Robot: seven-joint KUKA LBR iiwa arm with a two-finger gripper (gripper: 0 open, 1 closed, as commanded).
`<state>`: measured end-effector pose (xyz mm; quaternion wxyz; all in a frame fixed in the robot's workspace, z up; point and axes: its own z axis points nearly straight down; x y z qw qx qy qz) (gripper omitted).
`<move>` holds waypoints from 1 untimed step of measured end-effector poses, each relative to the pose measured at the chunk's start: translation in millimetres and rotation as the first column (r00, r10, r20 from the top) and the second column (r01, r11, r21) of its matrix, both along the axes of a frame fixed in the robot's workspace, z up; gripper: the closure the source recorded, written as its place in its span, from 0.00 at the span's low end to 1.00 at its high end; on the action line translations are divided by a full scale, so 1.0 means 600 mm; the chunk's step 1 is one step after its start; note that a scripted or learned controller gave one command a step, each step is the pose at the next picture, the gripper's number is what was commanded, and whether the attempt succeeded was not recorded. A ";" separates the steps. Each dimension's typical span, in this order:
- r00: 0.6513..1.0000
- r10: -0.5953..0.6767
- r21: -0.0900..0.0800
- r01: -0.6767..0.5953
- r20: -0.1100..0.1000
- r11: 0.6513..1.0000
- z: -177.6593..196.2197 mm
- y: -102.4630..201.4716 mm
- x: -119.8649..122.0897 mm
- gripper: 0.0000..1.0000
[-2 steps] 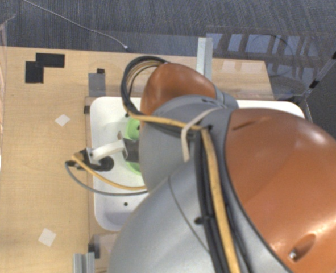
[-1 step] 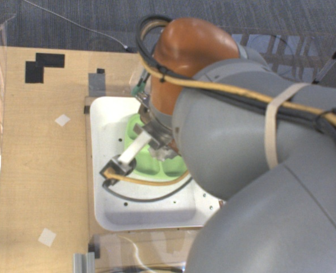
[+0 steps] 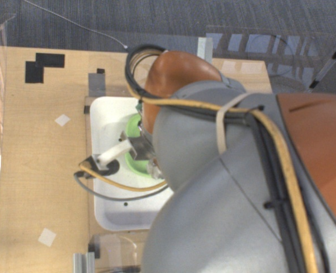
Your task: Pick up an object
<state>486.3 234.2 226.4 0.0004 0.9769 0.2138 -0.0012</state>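
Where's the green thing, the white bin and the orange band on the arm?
green thing [image 3: 135, 127]: camera view, upper visible edge.
white bin [image 3: 108, 209]: camera view, bare floor near front wall.
orange band [image 3: 176, 73]: camera view, top of band.

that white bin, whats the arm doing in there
The grey arm with the orange band is reaching down into the white bin, and its bulk hides much of the bin. Its wrist sits over a green object near the bin's middle. Whether anything is grasped cannot be told, so the pick is not confirmed.
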 end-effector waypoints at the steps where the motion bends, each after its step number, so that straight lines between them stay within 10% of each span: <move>1: 0.974 -0.226 0.003 0.226 0.002 0.974 -0.033 0.001 0.010 1.00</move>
